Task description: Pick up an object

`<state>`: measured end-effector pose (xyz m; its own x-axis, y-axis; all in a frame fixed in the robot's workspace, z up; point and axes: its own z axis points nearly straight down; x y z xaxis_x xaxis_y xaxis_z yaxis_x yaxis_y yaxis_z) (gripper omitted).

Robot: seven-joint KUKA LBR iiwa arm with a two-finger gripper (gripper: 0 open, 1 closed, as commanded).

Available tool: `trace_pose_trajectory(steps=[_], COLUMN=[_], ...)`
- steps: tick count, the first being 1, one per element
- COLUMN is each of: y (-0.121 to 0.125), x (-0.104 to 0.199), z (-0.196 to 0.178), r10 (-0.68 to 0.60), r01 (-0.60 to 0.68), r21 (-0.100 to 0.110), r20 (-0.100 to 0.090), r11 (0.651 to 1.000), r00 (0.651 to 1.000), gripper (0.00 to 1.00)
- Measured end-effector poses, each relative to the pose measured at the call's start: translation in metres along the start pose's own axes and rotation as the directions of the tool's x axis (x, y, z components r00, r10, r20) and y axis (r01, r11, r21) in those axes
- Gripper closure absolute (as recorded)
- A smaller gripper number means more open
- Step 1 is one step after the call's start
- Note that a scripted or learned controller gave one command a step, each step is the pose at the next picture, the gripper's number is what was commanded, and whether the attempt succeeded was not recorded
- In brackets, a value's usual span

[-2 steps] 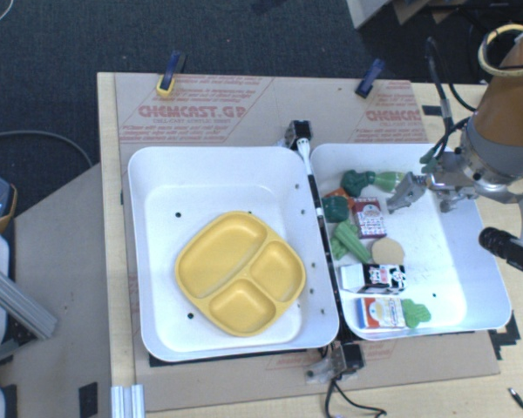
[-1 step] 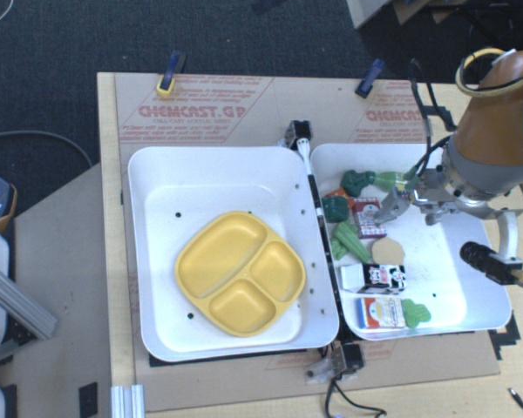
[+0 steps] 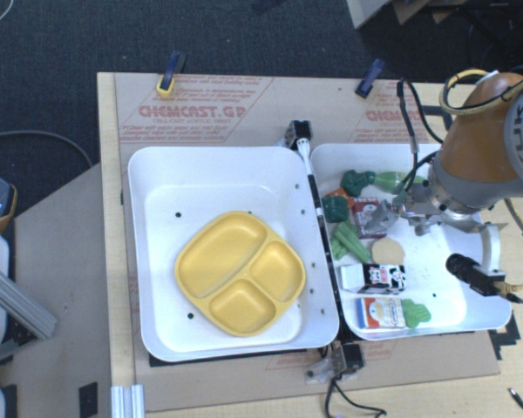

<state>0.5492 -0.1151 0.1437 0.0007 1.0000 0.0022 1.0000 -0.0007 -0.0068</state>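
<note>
End effector low over cluttered right bin (grip state: can't tell). Risk: toys packed tight, fingers could wedge or nudge neighbours.

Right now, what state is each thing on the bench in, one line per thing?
Yellow tray: lying flat in the left bin, its three compartments bare.
Right bin: holds a jumble of small toys along its left side.
Small carton: lying flat at the near edge of the right bin.
Gripper: down among the toys; grip too cluttered to tell.
</note>
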Motion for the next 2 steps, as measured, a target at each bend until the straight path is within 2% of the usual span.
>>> trace_pose_trajectory(steps=[1,2], y=[0.001,0.003], x=[0.0,-0.001], z=[0.049,0.036], r10=[0.0,0.001], r01=[0.0,-0.001], r21=[-0.004,-0.012], r20=[0.0,0.002], r11=[1.0,1.0], r00=[1.0,1.0], gripper=[0.0,1.0])
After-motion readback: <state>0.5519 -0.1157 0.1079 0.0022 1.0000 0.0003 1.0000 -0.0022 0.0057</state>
